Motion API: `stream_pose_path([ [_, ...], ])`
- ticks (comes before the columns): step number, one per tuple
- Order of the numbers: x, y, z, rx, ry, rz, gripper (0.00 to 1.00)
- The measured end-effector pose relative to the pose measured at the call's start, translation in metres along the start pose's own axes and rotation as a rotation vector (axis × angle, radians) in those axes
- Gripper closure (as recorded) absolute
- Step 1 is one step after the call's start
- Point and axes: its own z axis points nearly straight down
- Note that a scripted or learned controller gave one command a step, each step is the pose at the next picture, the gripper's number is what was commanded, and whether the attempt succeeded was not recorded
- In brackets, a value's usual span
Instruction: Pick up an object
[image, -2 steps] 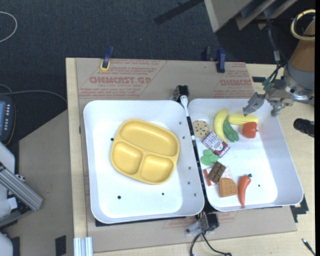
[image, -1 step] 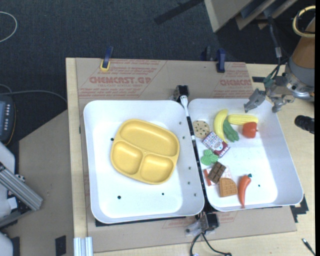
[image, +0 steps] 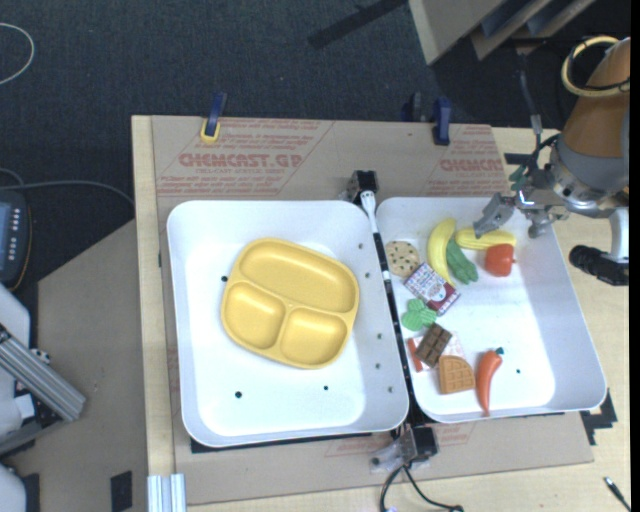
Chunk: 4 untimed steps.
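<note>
My gripper hovers over the far part of the right bin, its fingers spread open with nothing between them. Just below it lie a red tomato and a small yellow piece. To their left are a banana and a green pepper. Nearer the bin's left wall sit a cookie, a red-and-white wrapper, a green toy, a brown chocolate bar, a waffle and an orange carrot.
The left bin holds a yellow divided plate. Both bins rest on a cardboard sheet held by clamps at the far edge. The right bin's near right part is bare white floor.
</note>
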Motion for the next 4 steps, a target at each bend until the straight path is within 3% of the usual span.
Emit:
stream_pose_path([
  [2, 0.005, -0.005, 0.072, -0.006, 0.001, 0.001, 0.0],
  [3, 0.005, -0.001, 0.056, -0.02, -0.002, -0.001, 1.0],
  [4, 0.008, -0.003, 0.012, -0.011, -0.003, 0.001, 1.0],
])
